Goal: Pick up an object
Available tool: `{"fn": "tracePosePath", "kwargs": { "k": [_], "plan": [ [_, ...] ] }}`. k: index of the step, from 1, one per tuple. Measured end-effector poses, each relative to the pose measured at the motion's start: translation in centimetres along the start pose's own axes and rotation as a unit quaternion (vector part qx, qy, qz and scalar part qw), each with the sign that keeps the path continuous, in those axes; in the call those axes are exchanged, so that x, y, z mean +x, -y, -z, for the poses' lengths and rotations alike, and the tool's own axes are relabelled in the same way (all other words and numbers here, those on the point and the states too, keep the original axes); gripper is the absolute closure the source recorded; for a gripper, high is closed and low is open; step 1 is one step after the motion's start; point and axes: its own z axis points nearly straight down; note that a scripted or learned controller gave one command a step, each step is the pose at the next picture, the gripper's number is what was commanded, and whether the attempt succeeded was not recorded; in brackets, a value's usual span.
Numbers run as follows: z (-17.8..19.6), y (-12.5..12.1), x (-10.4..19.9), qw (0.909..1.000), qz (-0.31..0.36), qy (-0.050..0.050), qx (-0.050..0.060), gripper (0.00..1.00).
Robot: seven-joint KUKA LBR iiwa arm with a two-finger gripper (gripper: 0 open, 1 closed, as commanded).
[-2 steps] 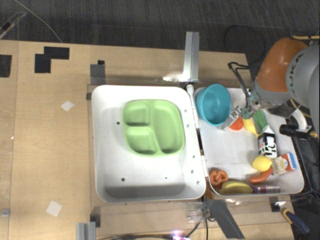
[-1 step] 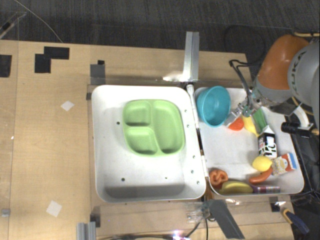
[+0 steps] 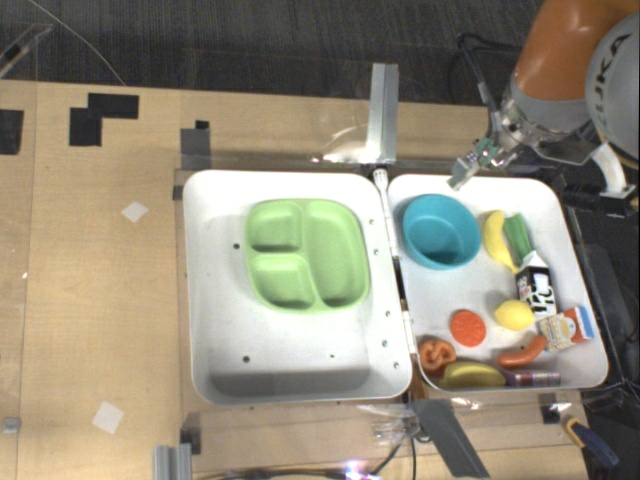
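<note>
The claw (image 3: 470,169), grip state impossible to tell, hangs just beyond the blue bowl (image 3: 440,230), risking clipping its rim on descent.

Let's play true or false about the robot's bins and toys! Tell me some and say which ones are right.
1. The green divided plate lies in the left bin. True.
2. The blue bowl is in the same bin as the plate. False: it is in the right bin.
3. The claw holds the lemon. False: it is above the right bin's far edge, away from the lemon.
4. The orange ball is in the right bin. True.
</note>
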Motion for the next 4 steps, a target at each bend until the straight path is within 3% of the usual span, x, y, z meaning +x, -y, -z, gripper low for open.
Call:
{"fn": "tracePosePath", "kwargs": {
  "k": [1, 2, 3, 4],
  "plan": [
    [0.3, -5.3, 6.1, 0.9997, -0.026, -0.004, 0.004, 1.00],
    [0.2, 3.3, -3.0, 0.9940, 0.109, -0.003, 0.006, 1.00],
    [-1.9, 9.4, -9.5, 0.9994, 0.034, -0.003, 0.006, 1.00],
    [-1.8, 9.2, -9.4, 0.9993, 0.036, -0.003, 0.005, 0.00]
  ]
}}
